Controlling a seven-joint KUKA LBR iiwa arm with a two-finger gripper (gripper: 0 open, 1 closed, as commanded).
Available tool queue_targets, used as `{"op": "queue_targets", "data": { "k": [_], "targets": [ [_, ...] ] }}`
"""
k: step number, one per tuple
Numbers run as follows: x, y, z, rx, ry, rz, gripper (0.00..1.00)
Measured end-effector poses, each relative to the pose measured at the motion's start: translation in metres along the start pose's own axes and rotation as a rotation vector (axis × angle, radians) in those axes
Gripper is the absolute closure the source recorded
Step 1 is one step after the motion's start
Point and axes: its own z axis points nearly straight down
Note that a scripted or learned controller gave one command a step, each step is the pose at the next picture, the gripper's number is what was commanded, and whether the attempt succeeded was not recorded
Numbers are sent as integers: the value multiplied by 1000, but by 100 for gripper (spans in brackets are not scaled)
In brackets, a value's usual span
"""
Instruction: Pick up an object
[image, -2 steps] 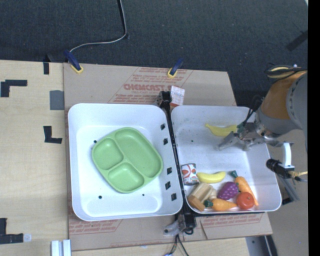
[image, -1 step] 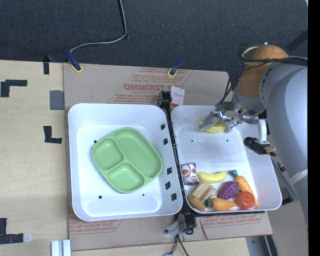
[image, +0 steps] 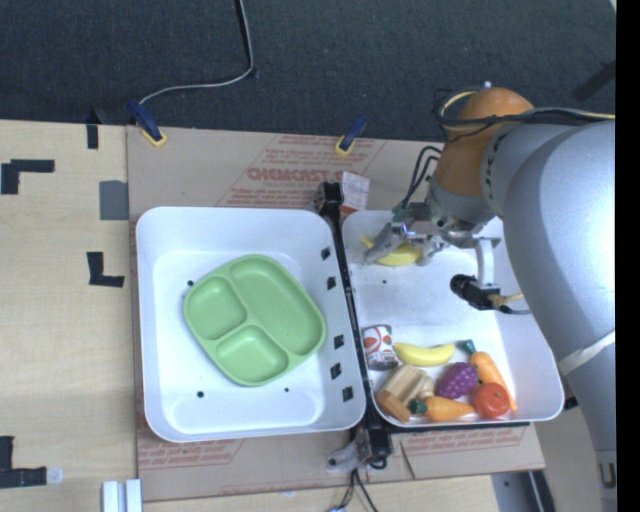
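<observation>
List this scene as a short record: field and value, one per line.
left bin: holds a green divided plate, three compartments, nothing on it
right bin: toy food heaped at the near end
near-end items: small can, banana, bread piece, purple grapes, carrot, tomato
far-end item: yellow object, lying under the gripper
gripper: low over the right bin's far end, at the yellow object; grasp not clear
arm: enters from the right
</observation>
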Motion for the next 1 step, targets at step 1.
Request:
{"op": "queue_targets", "data": {
  "k": [1],
  "targets": [
    [-1,-3,-8,12,-1,0,100]
  ]
}}
